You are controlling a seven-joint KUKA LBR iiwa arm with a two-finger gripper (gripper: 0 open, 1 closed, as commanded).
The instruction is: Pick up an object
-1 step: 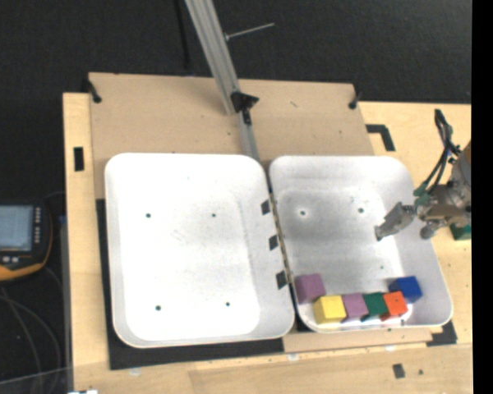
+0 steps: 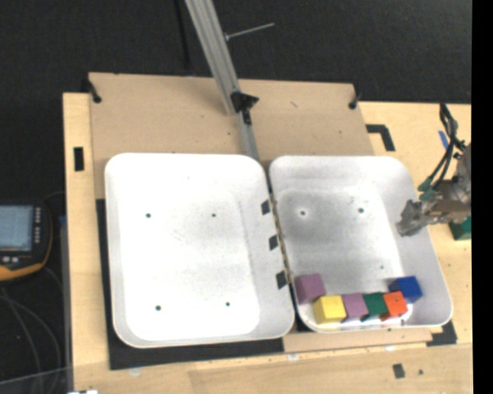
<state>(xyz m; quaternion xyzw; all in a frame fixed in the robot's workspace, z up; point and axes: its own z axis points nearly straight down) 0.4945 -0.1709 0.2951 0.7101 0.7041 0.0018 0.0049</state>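
Observation:
Several small blocks lie along the near edge of the right bin [image 2: 345, 179]: a purple block [image 2: 310, 286], a yellow block [image 2: 329, 309], a second purple block [image 2: 355, 304], a green block [image 2: 374, 304], an orange block [image 2: 394, 304] and a blue block [image 2: 406, 287]. My gripper [image 2: 412, 218] hangs at the right rim of that bin, well above and behind the blocks. Nothing shows between its tips.
The left bin [image 2: 189, 245] lies beside the right one. A slanted metal rail [image 2: 218, 52] runs from the top down to the bins' junction. A handheld screen device [image 2: 12, 232] rests off the bench at left. Cables hang at the right edge.

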